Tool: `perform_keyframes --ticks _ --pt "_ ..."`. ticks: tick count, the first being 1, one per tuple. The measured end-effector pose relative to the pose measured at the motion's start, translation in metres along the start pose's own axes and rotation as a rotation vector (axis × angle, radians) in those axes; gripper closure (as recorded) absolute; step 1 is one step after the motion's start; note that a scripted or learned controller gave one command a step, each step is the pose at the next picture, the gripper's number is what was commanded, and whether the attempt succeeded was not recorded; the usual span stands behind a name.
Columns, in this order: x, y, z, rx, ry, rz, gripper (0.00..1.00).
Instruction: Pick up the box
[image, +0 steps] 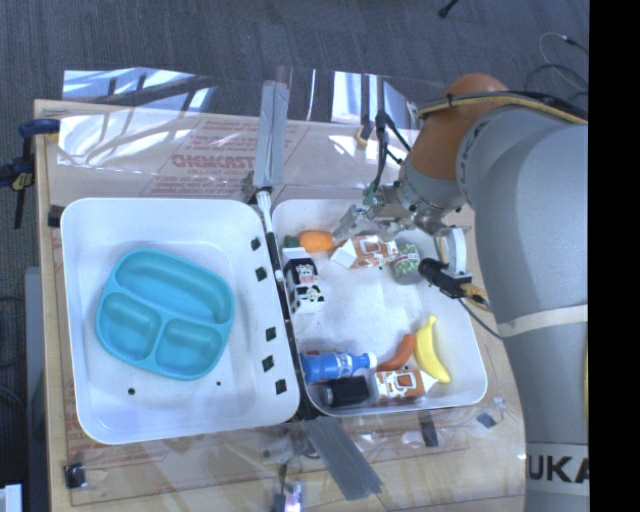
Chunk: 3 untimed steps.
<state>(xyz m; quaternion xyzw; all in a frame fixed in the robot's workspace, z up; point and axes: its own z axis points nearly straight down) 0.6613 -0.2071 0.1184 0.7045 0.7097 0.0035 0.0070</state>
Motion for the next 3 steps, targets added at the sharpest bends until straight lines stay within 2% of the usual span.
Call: perform_keyframes --ticks 1,2,3 --pt "0.037 -0.067 0.008 -0.025 -0.012 -0.138 0.0" --pt "0.065 -0.101 -0.002 -0.049 -0.041 -0.229 0.0" --pt "0.05 -0.122 0.005 -0.035 -0.025 -0.178 0.0"
